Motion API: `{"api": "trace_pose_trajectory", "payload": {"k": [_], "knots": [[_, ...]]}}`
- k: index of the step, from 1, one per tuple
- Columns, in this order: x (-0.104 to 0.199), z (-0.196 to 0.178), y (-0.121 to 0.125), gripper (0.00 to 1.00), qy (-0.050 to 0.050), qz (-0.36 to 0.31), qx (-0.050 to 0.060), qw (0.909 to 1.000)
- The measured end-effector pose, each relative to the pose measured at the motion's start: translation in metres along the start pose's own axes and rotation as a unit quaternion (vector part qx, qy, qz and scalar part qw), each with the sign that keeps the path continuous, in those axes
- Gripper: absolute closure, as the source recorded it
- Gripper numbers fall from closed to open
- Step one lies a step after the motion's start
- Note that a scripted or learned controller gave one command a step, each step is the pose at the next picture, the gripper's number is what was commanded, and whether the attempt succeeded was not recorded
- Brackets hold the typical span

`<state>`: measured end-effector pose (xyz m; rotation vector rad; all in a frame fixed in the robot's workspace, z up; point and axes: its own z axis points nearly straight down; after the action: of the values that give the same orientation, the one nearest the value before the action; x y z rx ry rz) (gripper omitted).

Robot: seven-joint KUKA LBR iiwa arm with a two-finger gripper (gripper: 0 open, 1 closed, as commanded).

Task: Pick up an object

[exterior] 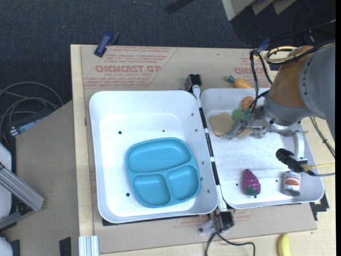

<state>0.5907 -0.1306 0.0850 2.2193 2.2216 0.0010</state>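
The tan bread-like piece (220,124) lies flat in the far-left corner of the right bin (266,199), and it is the thing your gripper (238,128) is nearest to: it sits just to the left of the tool tip, touching or nearly so. You see the grey arm (314,84) reaching in from the right, its wrist low over the far part of that bin, with a green piece (239,114) and an orange piece (248,102) close behind the tool on the far side. The bread piece looks roughly round, so no long axis stands out to line up on. Whether the jaws are open or closed you cannot tell from here; the metal parts blur together, and nothing is visibly held. Well apart, toward the near edge, lie a purple grape bunch (251,182) and a small can (291,183). The left bin (106,116) carries a blue divided tray (162,171).
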Motion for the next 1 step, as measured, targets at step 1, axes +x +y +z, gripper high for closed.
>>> {"api": "trace_pose_trajectory", "payload": {"k": [1], "knots": [[-0.0239, 0.0000, 0.0761, 0.00, 0.000, 0.000, 0.000, 1.0000]]}}
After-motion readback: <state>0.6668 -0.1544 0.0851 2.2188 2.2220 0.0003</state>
